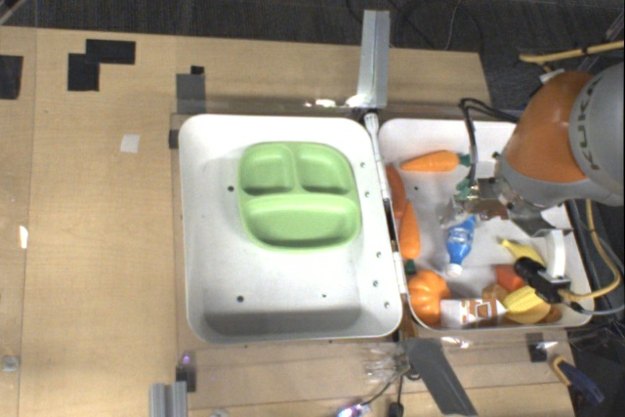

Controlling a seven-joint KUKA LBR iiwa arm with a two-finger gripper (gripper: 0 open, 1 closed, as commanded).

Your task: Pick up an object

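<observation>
Left bin (210, 239) on tabletop (88, 259) holds a green divided tray (296, 192); right bin (422, 134) holds carrots (430, 162), a small pumpkin (427, 287), blue-white bottle (459, 243), banana (527, 305), with the end effector (480, 201) low over the bottle, arm (562, 146) reaching from right.

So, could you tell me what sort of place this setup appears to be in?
Probably a robotics lab: a wooden bench bearing two white bins, a grey-and-orange arm over toy food, and cables on carpet.
</observation>
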